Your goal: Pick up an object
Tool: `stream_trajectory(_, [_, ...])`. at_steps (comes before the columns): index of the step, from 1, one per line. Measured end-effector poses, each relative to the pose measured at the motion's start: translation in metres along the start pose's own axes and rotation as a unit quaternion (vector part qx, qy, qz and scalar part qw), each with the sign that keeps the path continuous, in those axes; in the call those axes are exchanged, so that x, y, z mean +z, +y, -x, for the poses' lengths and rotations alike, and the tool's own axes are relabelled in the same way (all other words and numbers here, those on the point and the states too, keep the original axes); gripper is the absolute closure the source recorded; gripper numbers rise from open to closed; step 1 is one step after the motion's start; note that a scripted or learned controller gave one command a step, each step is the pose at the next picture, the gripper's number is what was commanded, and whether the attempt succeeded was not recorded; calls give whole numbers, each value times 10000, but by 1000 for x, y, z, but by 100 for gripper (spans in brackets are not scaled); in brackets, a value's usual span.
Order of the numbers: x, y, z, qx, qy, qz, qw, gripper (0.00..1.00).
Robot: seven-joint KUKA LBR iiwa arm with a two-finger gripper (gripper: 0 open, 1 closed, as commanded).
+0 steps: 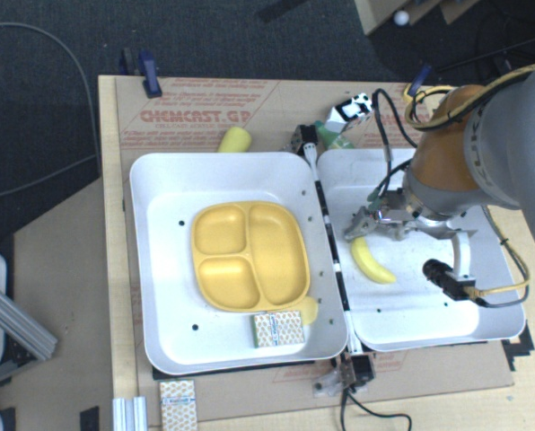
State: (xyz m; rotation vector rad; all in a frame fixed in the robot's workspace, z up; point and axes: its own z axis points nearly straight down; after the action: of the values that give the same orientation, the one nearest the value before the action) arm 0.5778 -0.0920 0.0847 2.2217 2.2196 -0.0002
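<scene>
Two shallow white bins sit side by side on the bench, and we see the arm reaching in from the right over the right bin. Its grey body and orange band cover the upper part of that bin, and the gripper hangs low at the bin's left side, near the wall shared with the left bin. We make out thin metal fingers pointing down and to the left, spread apart with nothing between them. A yellow banana lies on the floor of the right bin just below those fingertips, its upper end very close to them; whether it touches them we cannot tell. It lies slantwise, running from upper left to lower right. In the left bin a yellow divided plate with three compartments rests near the middle, and a small patterned packet lies just below it, close to the front wall. A small yellow piece sits beside the packet at the plate's lower right corner. Behind the left bin, on the brown board, we see another yellow object lying outside both bins.
</scene>
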Motion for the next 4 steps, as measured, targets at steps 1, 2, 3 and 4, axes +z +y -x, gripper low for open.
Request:
stream_trajectory(1, [0,-26,6,-2,10,-18,10000,0])
stream_trajectory(2, [0,-54,14,-2,10,-18,10000,0])
stream_trajectory(3, [0,-15,4,-9,2,3,10000,0])
stream_trajectory(4, [-10,-15,3,-10,-1,11,10000,100])
